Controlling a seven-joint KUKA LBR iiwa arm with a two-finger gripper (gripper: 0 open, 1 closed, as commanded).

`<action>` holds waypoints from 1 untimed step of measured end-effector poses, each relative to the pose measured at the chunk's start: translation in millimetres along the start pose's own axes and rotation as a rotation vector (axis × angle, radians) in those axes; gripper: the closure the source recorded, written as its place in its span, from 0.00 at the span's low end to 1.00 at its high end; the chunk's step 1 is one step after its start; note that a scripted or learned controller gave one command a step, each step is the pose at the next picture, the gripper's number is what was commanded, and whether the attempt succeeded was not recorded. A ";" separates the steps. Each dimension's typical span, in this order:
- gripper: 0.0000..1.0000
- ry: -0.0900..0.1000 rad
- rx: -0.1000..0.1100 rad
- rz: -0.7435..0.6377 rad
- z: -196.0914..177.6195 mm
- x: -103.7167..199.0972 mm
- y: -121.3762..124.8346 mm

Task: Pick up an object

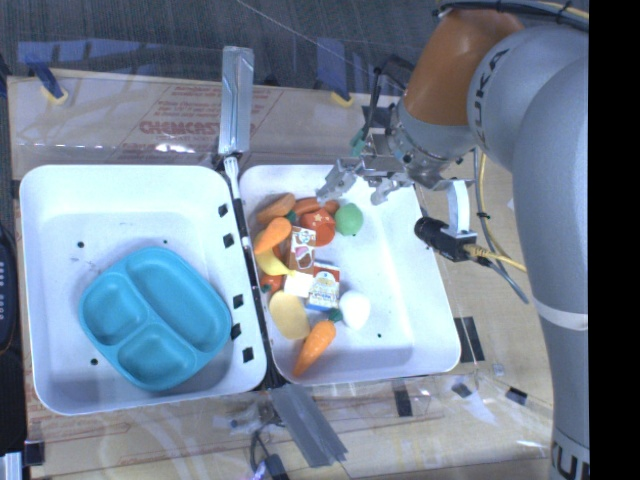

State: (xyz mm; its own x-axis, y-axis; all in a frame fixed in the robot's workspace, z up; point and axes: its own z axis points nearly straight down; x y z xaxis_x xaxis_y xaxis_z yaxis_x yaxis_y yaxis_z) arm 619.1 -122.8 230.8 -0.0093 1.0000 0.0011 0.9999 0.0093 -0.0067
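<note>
The right bin (420, 298) holds a pile of toy food along its left side: a green ball (349, 219), a red tomato (318, 224), an orange carrot (271, 235), a small carton (303, 247), a second carton (322, 290), a white egg (354, 310), a yellow piece (288, 314) and another carrot (314, 345). My gripper (356, 184) hangs over the bin's far edge, just above the tomato and the green ball. Its fingers (334, 181) are spread, with nothing between them.
The left bin (60, 218) holds a blue divided tray (155, 316). A grey divider clamp (236, 98) stands between the bins at the back. The grey arm with its orange band (455, 63) fills the upper right. A cable (490, 253) trails by the right bin's edge.
</note>
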 end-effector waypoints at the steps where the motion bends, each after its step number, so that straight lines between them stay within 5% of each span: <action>1: 0.00 -0.001 -0.002 -0.071 115.3 15.4 6.6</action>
State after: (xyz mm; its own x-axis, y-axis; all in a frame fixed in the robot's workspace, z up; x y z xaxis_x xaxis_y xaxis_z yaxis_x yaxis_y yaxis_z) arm 624.7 -107.2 115.4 -0.0797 0.9968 0.0001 0.9968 0.0797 -0.0048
